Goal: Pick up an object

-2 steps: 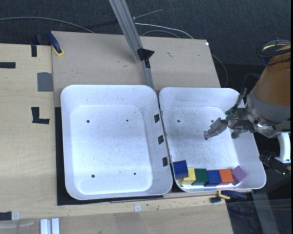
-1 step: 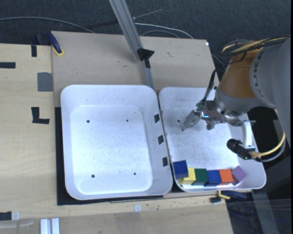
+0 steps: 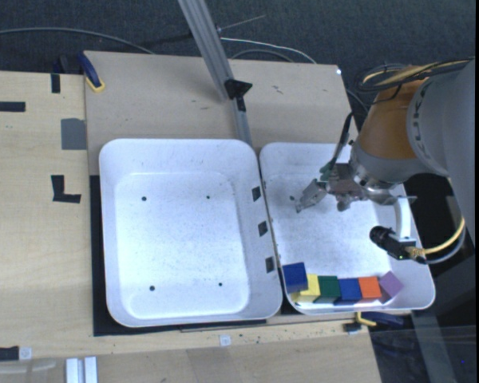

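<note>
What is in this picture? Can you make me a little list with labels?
bins: two white ones, left bin and right bin
blocks: a row along the right bin's near edge: blue block, yellow block, green block, another blue, orange block, purple block
arm: grey with orange band
tool: above the right bin's middle, holding nothing

Blocks [image 3: 339, 287] in right bin [image 3: 303, 162]

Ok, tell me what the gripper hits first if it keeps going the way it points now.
The gripper points down and to the view's left, toward bare floor of the right bin. That floor looks like the first contact, though depth is hard to judge. The blocks sit along the near wall, off that line.
</note>
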